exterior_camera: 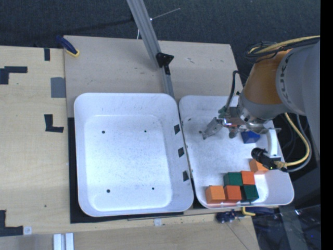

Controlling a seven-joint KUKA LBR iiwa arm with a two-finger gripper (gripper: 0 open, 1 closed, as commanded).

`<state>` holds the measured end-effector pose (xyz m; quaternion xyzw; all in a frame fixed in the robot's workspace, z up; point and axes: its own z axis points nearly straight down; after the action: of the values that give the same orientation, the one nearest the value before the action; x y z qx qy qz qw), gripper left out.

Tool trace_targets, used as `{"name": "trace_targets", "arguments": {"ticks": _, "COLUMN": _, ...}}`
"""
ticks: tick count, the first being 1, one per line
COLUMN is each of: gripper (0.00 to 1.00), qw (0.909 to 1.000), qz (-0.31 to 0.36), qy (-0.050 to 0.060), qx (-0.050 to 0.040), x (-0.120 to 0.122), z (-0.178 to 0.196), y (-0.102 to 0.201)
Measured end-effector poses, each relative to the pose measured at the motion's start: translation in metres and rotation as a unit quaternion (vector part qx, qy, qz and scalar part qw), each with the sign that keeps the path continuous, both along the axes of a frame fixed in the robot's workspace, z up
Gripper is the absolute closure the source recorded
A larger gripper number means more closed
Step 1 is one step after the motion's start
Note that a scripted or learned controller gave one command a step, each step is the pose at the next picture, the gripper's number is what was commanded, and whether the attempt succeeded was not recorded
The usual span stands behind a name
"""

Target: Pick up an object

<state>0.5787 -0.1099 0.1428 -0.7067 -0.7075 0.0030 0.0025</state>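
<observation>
My gripper point(218, 134) hangs over the middle of the right bin point(195, 105), its two fingers spread apart with only bare bin floor between them; it is open. One finger point(208, 132) slants out to the left. Just right of the gripper, partly under the wrist, lies a blue block point(251, 137). At the bin's near right corner sits a cluster of blocks: an orange block point(215, 193), a second orange block point(233, 192), a third orange block point(248, 178), a green block point(233, 178) and a darker green block point(250, 192). The cluster lies well clear of the fingers.
The left bin point(83, 108) stands beside the right one, their rims touching. A grey metal bar point(148, 27) slants down from the top to the bins' shared edge. A yellow cable point(302, 155) loops by the right bin's right rim, beside another orange block point(255, 165).
</observation>
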Motion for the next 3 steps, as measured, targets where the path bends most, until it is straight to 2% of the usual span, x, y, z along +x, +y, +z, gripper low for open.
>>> {"name": "trace_targets", "arguments": {"ticks": 1, "gripper": 0.00, "qw": 1.0000, "qz": 0.000, "qy": -0.002, "qx": -0.0004, "x": -0.001, "z": -0.054, "y": 0.000}}
{"name": "trace_targets", "arguments": {"ticks": 2, "gripper": 1.00, "qw": 1.0000, "qz": 0.001, "qy": -0.002, "qx": 0.0009, "x": -0.001, "z": -0.041, "y": 0.002}}
{"name": "trace_targets", "arguments": {"ticks": 3, "gripper": 1.00, "qw": 1.0000, "qz": 0.001, "qy": -0.006, "qx": 0.0002, "x": 0.009, "z": 0.012, "y": 0.008}}
